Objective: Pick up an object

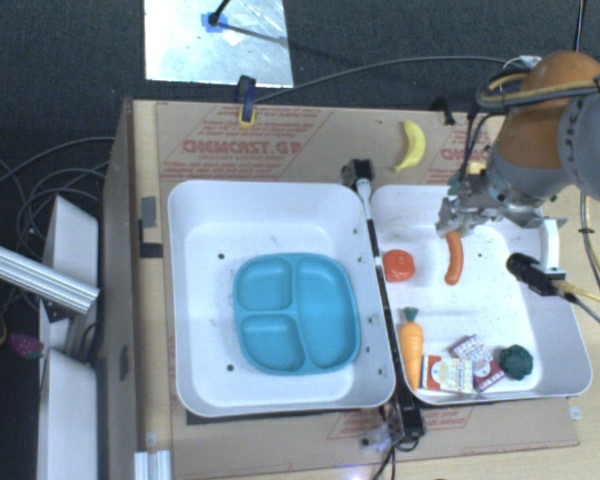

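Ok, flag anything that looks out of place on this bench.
The banana lies on the bench board behind the right bin, outside both bins, while the other food items sit inside that bin. Nothing looks spilled or damaged.

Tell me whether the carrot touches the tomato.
Apart. The camera view shows bare white bin floor between the carrot and the tomato.

arm: enters fr right, wrist bent down | gripper [458,224]: low, pointing down

Blue tray [296,313] in 1 of 2 white bins [195,268], orange carrot [411,346], yellow banana [413,145], red tomato [398,265]
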You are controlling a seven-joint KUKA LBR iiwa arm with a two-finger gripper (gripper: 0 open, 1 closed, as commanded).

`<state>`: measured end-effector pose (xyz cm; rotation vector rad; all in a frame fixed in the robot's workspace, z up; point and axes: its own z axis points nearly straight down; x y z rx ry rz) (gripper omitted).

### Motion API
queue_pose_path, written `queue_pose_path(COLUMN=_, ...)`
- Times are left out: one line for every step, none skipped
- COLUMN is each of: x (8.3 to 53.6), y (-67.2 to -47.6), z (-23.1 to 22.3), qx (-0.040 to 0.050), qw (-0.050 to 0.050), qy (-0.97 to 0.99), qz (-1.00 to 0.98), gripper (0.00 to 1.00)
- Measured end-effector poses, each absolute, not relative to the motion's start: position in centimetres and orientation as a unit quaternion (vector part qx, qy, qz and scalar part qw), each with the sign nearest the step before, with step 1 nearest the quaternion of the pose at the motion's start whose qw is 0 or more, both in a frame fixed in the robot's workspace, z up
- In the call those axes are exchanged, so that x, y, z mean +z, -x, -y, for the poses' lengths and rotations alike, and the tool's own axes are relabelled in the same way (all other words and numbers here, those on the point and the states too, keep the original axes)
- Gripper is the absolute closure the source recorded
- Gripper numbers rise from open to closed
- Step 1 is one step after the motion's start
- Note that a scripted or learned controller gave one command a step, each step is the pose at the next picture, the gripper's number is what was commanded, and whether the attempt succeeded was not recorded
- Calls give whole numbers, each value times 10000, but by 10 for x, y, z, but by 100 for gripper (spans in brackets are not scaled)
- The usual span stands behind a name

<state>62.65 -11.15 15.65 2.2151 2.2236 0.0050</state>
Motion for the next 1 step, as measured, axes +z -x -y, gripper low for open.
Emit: queue_pose_path(x=185, y=-591, z=47, qx=9, qw=0, qy=-7057, qz=-7085, gripper=100)
